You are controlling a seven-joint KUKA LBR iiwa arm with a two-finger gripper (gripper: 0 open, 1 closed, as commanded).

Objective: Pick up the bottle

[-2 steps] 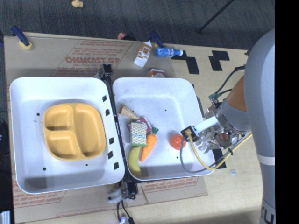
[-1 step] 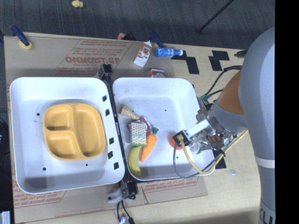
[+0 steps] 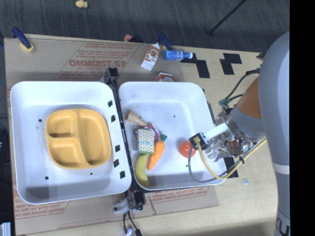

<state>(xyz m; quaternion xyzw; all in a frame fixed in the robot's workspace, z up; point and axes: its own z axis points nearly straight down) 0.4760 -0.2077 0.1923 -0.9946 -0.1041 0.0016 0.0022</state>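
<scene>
- In the camera view, we see the bottle (image 3: 176, 55) lying on its side on the bench at upper centre of the frame, beyond the right bin (image 3: 167, 95), long axis running left-right.
- It looks blue, its paler end pointing right.
- We find the gripper (image 3: 212, 149) at the right bin's right rim, near a red ball (image 3: 186, 148); whether it is gripping, we cannot tell.
</scene>
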